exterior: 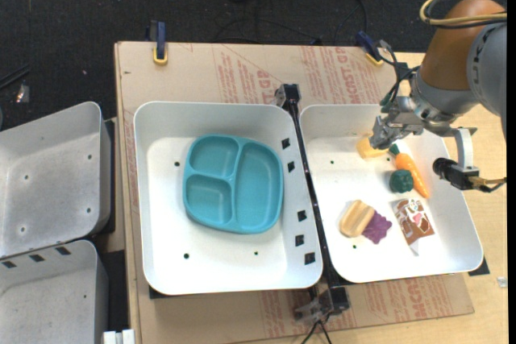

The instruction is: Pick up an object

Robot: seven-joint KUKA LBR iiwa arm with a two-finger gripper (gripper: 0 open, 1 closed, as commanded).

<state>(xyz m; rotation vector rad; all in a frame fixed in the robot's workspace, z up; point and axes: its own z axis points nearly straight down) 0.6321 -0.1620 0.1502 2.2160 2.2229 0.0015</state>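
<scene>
Over the far end of the right bin (472, 250), the gripper (385, 134) hangs low above a small yellow piece (368, 148). The grey arm (463, 64) reaches in from the right, its orange band toward the upper right corner. Fingers point down at the yellow piece; whether they touch it or clasp it cannot be told, and their spread is not readable from this angle.

Right bin contents, far to near:
- yellow piece, near the far wall, just under the gripper tip
- orange carrot (411, 172), lying at a slant, just right of the yellow piece
- dark green lump (401, 181), touching the carrot's left side
- brown and white packet (413, 221), flat, toward the right wall
- tan bread-like block (355, 218), near the middle
- purple lump (376, 229), touching the tan block on its right side

Left bin (157, 254): one teal divided plate (234, 183) with three compartments, lying flat near the centre, nothing on it.

Both bins sit side by side on a cardboard sheet (210, 64), their inner rims meeting along a dark strip with a clamp at each end. A yellow clamp (160, 44) grips the cardboard's far edge. Two more white trays (48, 165) lie off to the left on the dark floor. Cables trail beyond the bench.
</scene>
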